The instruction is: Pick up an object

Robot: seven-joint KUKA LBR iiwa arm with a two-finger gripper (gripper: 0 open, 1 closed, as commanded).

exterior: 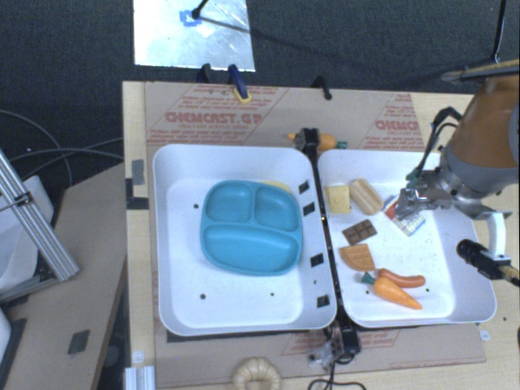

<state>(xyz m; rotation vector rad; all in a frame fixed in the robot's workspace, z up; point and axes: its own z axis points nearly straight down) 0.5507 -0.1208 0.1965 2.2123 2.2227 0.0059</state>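
Fingers [409, 210] low in right bin [467, 303], bread roll [365, 195] just left, apart

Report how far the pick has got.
Done: the gripper is down in the right bin, near a red-and-silver item. In hand: nothing visibly gripped. Left: grasp and lift; the carrot, chocolate piece and bread roll lie untouched.

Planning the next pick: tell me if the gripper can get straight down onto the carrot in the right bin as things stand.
Probably yes. The carrot lies in the open near the front of the right bin, with only a sausage touching its far side. The gripper hangs over the same bin, farther back, and nothing lies over the carrot.
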